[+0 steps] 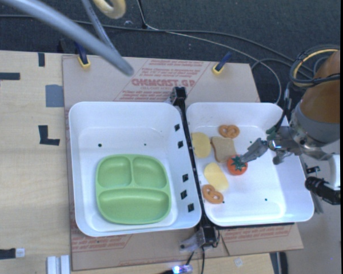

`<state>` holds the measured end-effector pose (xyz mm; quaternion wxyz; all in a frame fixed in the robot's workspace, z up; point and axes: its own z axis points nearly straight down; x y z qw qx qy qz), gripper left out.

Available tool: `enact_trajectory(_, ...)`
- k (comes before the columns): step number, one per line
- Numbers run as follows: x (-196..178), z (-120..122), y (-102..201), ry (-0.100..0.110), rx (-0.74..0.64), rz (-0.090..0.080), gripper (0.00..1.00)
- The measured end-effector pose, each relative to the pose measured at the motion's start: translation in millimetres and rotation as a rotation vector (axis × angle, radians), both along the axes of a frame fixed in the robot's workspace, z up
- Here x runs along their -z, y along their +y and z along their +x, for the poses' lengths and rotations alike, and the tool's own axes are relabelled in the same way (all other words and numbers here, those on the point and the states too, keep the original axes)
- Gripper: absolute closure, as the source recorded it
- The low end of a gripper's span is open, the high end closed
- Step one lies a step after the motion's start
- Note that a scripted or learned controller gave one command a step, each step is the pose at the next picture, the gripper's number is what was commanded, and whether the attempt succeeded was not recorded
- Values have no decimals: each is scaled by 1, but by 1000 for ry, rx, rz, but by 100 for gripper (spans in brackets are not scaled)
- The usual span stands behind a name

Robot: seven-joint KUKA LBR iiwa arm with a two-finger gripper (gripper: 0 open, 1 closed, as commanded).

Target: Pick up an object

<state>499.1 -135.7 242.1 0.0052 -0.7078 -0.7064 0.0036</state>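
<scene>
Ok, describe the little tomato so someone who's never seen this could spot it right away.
Look in the right white bin, among the small food pieces near the middle divider. The tomato is the round red piece with a green top, just right of the brown bread slice, at the claw tip. Its neighbours are yellow, tan or orange.

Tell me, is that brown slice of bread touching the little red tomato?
Cannot tell. In the camera view the bread slice and tomato sit so close that no clear gap or contact shows.

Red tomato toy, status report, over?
Gripper down at small red tomato toy in right white bin. Grip unconfirmed. Brown bread slice crowds close beside.
</scene>
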Motion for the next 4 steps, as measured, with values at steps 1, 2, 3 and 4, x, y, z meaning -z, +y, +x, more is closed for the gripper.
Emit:
enact_trajectory(1,-5,2,0,-11,-4,-2,0)
enact_trajectory(2,38,-1,2,-7,-3,-2,0)
enact_trajectory(3,82,-4,5,-7,-3,-1,0)
enact_trajectory(4,145,-11,7,-6,-2,-1,0)
